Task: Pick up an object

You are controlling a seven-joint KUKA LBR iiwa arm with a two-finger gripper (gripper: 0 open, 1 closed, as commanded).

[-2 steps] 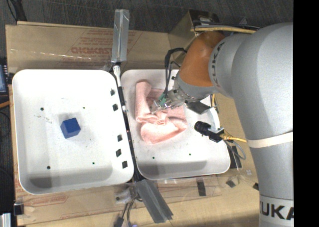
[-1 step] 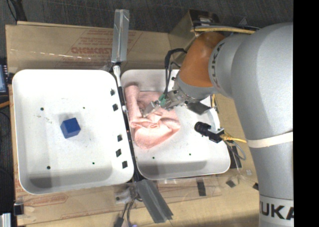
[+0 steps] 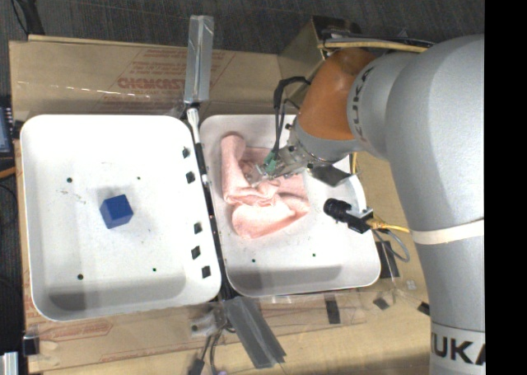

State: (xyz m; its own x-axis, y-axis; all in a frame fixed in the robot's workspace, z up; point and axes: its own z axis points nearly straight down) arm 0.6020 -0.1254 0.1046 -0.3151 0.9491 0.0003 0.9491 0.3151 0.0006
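Note:
A crumpled pink cloth (image 3: 251, 192) lies in the right bin (image 3: 288, 270), spread from its upper left toward the middle. My gripper (image 3: 270, 169) is down on the cloth's upper right part, its metal tip touching the fabric. Whether any cloth is between the fingers is hidden by the wrist. A small blue cube (image 3: 116, 210) rests in the left bin (image 3: 107, 283), left of centre and far from the gripper.
The grey arm with its orange band (image 3: 329, 105) covers the right bin's upper right corner and the bench's right side. A metal divider (image 3: 198, 64) runs between the bins. Cardboard lies under both bins.

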